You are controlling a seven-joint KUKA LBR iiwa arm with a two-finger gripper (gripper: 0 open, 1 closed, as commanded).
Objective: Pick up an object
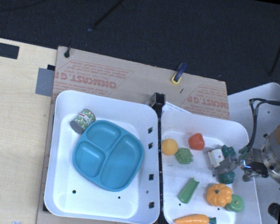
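A sheet of brown cardboard (134, 83) lies on the pale wooden surface (2, 133) under both bins, printed with red lettering that appears upside down and mirrored; it cannot be read with certainty. A blue and yellow clamp (178, 74) sits at the cardboard's far edge.

The left white bin (56, 190) holds a blue three-compartment plastic plate (108, 154) and, just beside the plate's far-left corner, a small can with a green patterned label (82, 120) lying on its side; the label's writing is too small to read.

The right white bin (249, 222) holds toy foods: a yellow lemon (169, 147) touching a green broccoli floret (184, 156), a red tomato (196, 141), a green flat pepper strip (188, 190), an orange pumpkin (219, 195) touching a green round piece (235, 204), and an orange carrot with a green top (194, 220) near the front wall.

The tool (225, 164) is low in the right bin, above the pumpkin, among teal and grey parts. Whether it is wide or narrow I cannot tell, and nothing is visibly held.
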